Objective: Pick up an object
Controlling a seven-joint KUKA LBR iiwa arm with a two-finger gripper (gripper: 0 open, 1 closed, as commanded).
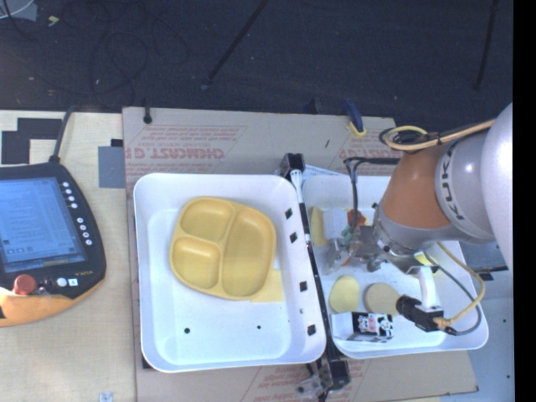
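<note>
My gripper (356, 251) reaches down into the right bin (469, 337), hanging from the grey arm with the orange band (416, 195). Its tips sit over the bin's middle left, just above a pale yellow round piece (344, 294) and a tan round piece (383, 296). A small black-and-white item (372, 326) lies by the bin's near wall. A yellow strip (316, 224) rests against the bin's left wall. The wrist hides much of the bin's middle.
The left bin (159, 325) holds a yellow divided plate (224, 246) with a pale yellow sheet (272, 290) beneath its edge. A teach pendant (46, 229) lies on the bench at far left. Cables loop near the arm at the right bin's near right corner.
</note>
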